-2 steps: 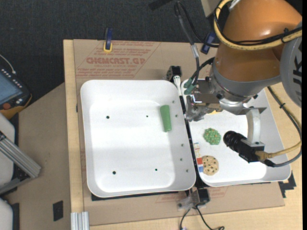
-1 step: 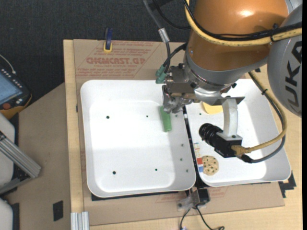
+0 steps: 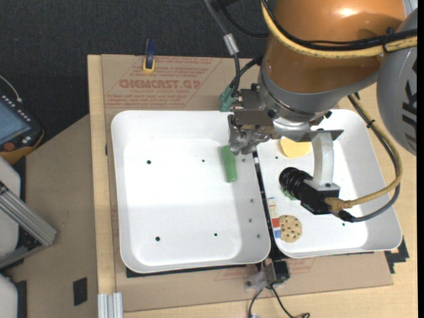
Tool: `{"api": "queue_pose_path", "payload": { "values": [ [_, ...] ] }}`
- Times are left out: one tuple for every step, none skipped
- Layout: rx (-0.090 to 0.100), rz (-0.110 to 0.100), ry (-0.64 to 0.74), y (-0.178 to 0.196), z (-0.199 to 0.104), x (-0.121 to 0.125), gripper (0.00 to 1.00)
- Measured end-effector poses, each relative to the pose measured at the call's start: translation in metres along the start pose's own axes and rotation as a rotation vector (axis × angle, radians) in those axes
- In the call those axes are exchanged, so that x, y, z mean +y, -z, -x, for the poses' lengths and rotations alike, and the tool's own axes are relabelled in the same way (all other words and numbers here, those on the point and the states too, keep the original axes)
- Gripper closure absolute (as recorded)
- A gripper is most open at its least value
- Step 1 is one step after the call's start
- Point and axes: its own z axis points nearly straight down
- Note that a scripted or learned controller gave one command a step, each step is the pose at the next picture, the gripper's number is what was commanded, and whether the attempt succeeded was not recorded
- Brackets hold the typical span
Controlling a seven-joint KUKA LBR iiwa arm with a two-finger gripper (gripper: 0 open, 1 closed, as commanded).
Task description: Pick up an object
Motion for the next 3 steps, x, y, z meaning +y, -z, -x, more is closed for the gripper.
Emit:
{"api": "queue_pose_path", "payload": {
  "values": [
    [0.000,0.002,0.001,0.010,0.000,0.001,1.00],
    [-0.004,-0.012,-0.009,-0.066,0.066,-0.002,1.00],
    [0.005,0.009,0.007,0.032,-0.006,0.003,1.00]
  ]
}}
